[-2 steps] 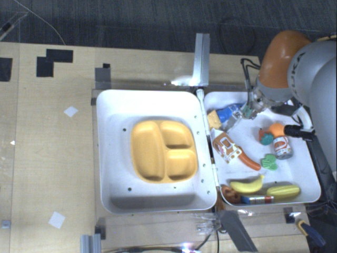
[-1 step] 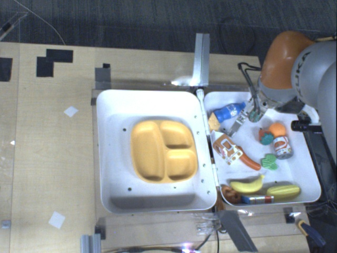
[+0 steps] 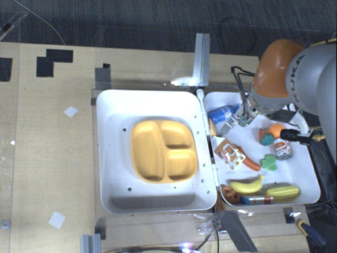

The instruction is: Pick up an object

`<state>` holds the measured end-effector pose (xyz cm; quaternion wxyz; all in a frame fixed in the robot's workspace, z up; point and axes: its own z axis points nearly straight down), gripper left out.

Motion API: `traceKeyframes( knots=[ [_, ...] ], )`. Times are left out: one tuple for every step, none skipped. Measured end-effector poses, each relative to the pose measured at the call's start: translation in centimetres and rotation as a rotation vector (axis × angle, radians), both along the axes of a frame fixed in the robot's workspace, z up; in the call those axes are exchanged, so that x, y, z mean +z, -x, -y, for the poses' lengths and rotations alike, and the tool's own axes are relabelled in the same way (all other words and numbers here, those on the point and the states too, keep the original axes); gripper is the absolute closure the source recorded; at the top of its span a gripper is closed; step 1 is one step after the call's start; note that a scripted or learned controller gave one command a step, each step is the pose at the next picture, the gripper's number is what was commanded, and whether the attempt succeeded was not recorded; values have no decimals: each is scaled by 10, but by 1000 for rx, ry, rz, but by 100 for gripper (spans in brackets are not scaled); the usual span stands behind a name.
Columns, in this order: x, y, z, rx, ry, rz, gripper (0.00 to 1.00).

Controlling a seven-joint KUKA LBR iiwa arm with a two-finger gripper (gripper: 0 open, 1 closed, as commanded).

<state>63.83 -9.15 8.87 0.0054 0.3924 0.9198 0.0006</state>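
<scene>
My gripper (image 3: 236,120) reaches into the back left part of the right bin (image 3: 310,181), hanging from the grey arm with its orange band. It is right beside a blue packet (image 3: 220,113) that lies against the bin's left wall; I cannot tell if they touch. A white and orange box (image 3: 230,153) lies just in front of the gripper. Further right are an orange ball (image 3: 277,129), a teal piece (image 3: 267,139) and a small can (image 3: 283,149).
The left bin (image 3: 113,141) holds a yellow divided tray (image 3: 162,150). Along the right bin's front lie a banana (image 3: 246,185), a yellow-green item (image 3: 283,192) and a marker (image 3: 254,199). A carrot (image 3: 250,164) and a green piece (image 3: 269,163) sit mid-bin.
</scene>
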Motion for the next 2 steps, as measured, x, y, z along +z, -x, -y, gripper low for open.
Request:
traceKeyframes(
  knots=[
    [5, 0, 56, -68, -2, -1, 0],
    [8, 18, 30, -192, -4, -3, 0]
  ],
)
